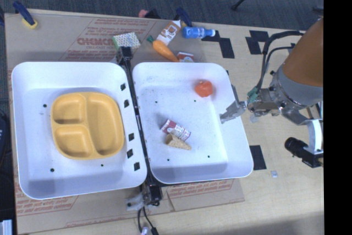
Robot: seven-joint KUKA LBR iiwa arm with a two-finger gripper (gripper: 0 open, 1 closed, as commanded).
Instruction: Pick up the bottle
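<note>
Tool waiting far from the bottle

The tool [234,111] is hanging open and empty at the right bin's [240,147] right rim. The bottle [197,33] is lying far back on the table [275,201], so the tool may be grabbing bin toys instead.

A divided plate [87,124] is lying in the left bin [22,135]; a tomato [203,88], wrapper [176,129] and cone [179,143] are sitting in the right bin [236,157]; a bottle [197,33] and carrot [164,50] are lying behind the bins.

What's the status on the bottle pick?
Gripper at right bin's right rim, nothing held. Blue bottle lies on bench beyond the bins. Path unobstructed.
</note>
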